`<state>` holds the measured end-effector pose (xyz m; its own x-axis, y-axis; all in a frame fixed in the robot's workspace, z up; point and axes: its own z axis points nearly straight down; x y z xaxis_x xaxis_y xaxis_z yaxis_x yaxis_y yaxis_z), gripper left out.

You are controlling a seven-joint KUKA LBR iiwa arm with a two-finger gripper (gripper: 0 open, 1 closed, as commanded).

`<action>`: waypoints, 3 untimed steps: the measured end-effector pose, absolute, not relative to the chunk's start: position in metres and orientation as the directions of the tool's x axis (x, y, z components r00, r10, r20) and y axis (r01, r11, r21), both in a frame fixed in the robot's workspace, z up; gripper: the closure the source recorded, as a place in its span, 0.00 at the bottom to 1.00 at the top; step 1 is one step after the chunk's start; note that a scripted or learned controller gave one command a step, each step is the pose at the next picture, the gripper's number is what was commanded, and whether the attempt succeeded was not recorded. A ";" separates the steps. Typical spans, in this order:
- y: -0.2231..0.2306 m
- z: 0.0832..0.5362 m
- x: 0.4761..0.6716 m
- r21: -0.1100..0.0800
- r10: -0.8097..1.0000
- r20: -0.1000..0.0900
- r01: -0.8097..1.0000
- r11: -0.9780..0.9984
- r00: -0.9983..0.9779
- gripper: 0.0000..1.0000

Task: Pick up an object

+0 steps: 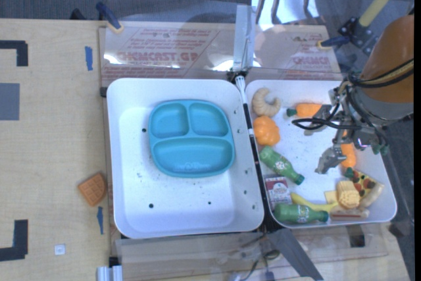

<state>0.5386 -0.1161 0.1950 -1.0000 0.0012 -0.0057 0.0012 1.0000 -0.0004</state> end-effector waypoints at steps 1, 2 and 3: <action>-0.146 0.094 0.600 -0.003 -0.120 -0.010 -0.120 0.993 -0.993 0.00; -0.228 0.090 0.527 -0.008 -0.162 -0.010 -0.162 0.987 -0.987 0.00; -0.224 0.089 0.538 -0.004 -0.103 -0.012 -0.103 0.995 -0.995 0.00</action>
